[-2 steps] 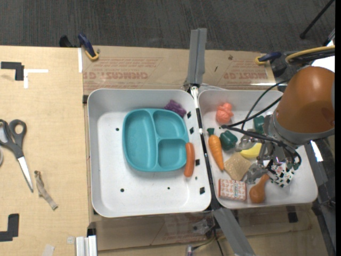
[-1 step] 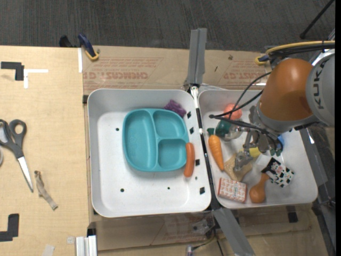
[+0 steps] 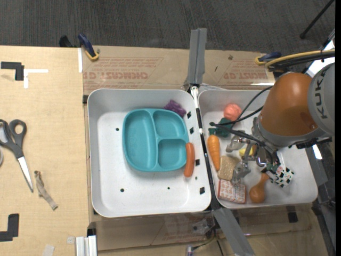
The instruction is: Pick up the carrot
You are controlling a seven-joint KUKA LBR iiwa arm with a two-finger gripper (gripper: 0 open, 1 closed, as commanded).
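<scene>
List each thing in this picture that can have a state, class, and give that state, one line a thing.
carrot: lying flat in the right bin, not gripped
gripper: low over the right bin, beside the carrot; finger state unclear
teal plate: flat in the left bin, compartments bare
sausage: lying against the plate's right rim
scissors: lying on the bench, blades shut

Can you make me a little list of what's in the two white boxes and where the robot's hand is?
left bin: teal plate, sausage at its right edge, purple thing behind it
right bin: carrot near the left wall, pink ball, cracker, dice
gripper: over the right bin, right of the carrot
carrot: lying loose, not held
</scene>
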